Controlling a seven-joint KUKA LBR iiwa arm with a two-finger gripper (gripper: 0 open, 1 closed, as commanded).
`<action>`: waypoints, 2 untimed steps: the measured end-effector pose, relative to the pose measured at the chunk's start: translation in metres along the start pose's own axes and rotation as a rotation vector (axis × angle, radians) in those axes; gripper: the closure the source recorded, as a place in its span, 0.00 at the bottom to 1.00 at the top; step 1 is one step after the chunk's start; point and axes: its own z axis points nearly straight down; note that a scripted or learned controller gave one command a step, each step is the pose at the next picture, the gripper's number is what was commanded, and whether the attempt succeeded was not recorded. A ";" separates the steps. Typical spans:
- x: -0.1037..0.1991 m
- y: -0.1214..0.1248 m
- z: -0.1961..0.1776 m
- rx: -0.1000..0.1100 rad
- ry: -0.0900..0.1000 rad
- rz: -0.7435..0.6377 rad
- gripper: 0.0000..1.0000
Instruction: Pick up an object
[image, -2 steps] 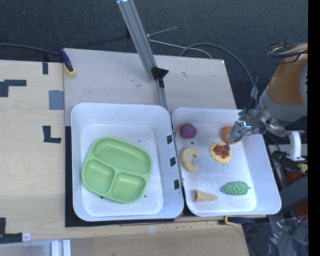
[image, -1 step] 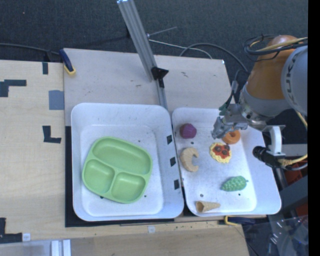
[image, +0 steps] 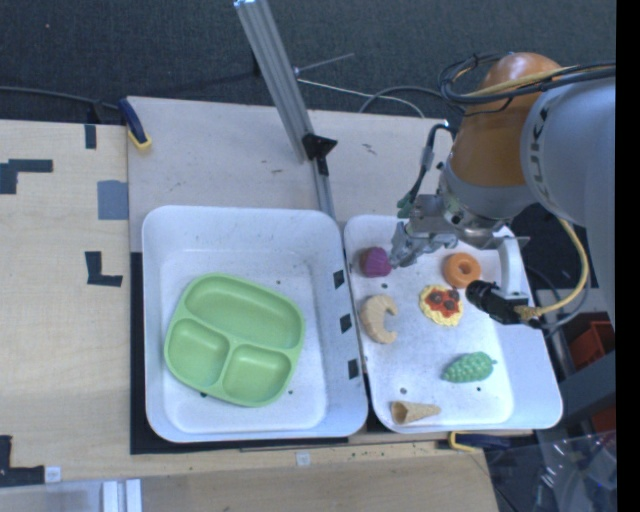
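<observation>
Camera view places the gripper (image: 405, 250), finger spacing indeterminate, apparently just right of the purple toy (image: 375, 262); centre over it, descend vertically, then close.

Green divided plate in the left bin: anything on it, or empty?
Empty. The green divided plate lies flat in the left bin, all three compartments showing bare green; the toy foods are in the right bin.

Scene is evenly lit from above w/ soft, diffuse light; only faint shadows are cast. White bins (image: 245, 225) are rendered bright, approx. washed out along rims. Slight overall softness and grain are seen; the arm (image: 560, 120) at top right is mildly blurred.
</observation>
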 end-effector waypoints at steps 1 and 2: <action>0.053 0.008 0.014 0.003 -0.001 0.001 1.00; 0.117 0.022 0.012 0.001 0.000 -0.001 1.00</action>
